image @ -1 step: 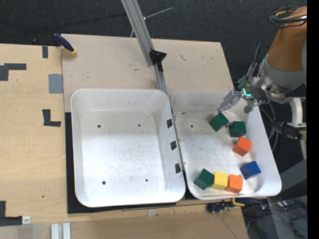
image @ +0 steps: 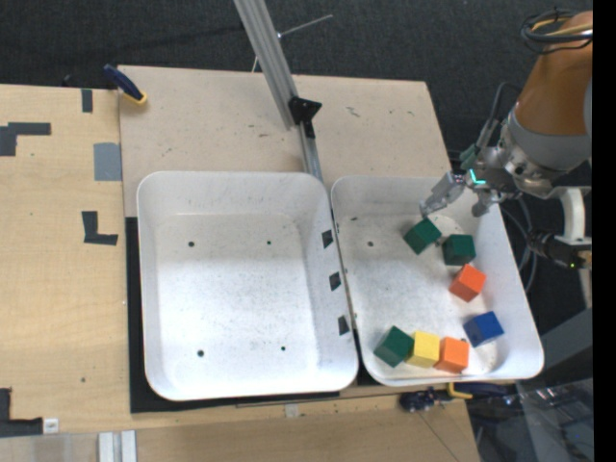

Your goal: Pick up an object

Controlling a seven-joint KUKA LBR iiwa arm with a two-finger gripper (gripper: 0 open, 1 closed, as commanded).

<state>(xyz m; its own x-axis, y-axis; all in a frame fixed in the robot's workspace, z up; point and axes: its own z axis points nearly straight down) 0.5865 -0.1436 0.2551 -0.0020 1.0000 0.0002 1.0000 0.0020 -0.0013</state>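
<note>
Lying nearest the camera, at the front edge of the right bin [image: 510, 287], three cubes form a touching row: a green cube [image: 393, 346], a yellow cube [image: 424, 347] and an orange cube [image: 453, 353]; a blue cube [image: 483, 328] sits just beside this row, toward the right wall; a second orange cube [image: 469, 282] lies further back; two dark green cubes [image: 421, 236] [image: 459, 249] rest close together beyond it, in the far half of the bin; the left bin [image: 241, 287] stands alongside on the counter [image: 58, 258]; the gripper [image: 450, 194] hangs just above the dark green cubes, holding nothing; whether its fingers are wide or narrow cannot be told; the arm [image: 558, 85] enters from the right.
</note>
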